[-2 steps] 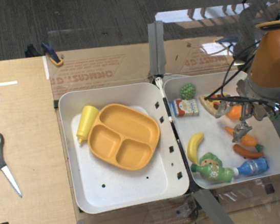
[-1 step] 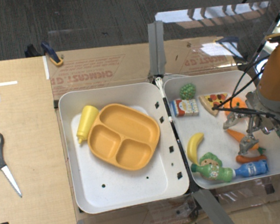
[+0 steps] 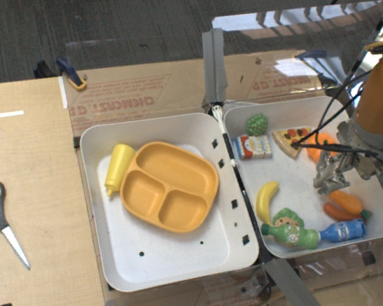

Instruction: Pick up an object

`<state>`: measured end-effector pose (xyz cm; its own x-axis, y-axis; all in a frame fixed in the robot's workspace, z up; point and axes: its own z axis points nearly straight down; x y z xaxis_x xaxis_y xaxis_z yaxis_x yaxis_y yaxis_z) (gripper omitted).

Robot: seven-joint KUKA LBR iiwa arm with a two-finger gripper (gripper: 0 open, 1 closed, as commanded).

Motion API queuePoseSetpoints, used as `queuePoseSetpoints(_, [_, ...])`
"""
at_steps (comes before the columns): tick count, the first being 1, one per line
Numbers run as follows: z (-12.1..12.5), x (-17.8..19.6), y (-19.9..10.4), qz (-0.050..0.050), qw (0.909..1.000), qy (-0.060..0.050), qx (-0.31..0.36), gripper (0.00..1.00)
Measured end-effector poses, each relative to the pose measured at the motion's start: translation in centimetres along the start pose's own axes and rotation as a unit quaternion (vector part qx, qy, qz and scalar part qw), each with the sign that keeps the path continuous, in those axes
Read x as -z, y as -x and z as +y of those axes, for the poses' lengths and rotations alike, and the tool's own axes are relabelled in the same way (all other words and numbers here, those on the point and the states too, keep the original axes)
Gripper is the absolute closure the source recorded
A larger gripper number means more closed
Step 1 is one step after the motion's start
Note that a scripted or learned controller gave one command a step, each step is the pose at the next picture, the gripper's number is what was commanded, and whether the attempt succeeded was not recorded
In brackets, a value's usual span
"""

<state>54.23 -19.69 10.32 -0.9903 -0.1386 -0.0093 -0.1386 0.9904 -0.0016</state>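
White bin (image 3: 301, 176) holds an orange carrot (image 3: 343, 206) (glossy).

Red lettering printed on the cardboard sheet (image 3: 141, 96) behind the bins, seen upside down and mirrored, too faint to read with certainty. Small print on the carton (image 3: 253, 147) and the blue bottle (image 3: 342, 231) too tiny to read.

Pale wooden bench (image 3: 32, 227), dark floor (image 3: 122, 13)
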Motion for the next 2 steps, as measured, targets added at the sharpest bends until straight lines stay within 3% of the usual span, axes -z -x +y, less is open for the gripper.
queuePoseSetpoints(1, [0.0,0.0,0.0,0.0,1.0,0.0,0.0,0.0])
queuePoseSetpoints(2, [-2.0,-1.0,-3.3,0.002,0.9999,0.0,-0.011,0.0])
